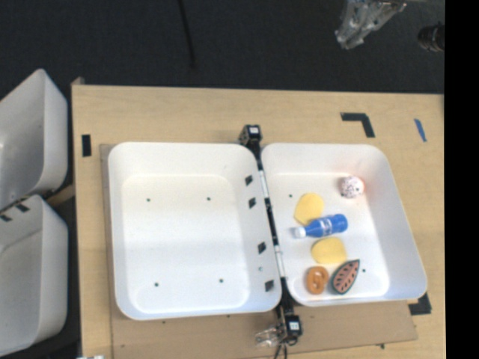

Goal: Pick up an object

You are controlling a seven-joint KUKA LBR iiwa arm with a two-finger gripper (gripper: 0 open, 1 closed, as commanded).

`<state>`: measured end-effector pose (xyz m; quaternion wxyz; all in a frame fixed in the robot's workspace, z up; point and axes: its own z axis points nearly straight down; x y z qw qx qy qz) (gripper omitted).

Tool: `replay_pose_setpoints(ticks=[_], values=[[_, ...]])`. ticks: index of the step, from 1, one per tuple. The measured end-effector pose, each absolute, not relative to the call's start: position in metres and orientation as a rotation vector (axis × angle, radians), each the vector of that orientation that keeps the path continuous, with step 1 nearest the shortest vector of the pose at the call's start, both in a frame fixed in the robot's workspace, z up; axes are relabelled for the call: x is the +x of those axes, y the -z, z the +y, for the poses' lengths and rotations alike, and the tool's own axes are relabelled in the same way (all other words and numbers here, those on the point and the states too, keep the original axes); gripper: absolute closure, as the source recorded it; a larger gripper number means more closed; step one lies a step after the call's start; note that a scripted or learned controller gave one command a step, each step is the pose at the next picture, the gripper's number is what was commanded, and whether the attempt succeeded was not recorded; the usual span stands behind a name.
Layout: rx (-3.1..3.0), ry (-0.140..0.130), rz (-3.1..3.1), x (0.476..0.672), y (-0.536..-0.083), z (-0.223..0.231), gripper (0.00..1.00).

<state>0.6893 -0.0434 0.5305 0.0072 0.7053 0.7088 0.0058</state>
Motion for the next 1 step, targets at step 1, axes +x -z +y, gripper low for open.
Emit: replay_pose_setpoints(ticks=[1], values=[[2.229, 0.017, 2.227, 0.6882, -0.3694, -0.0436, 1.0]])
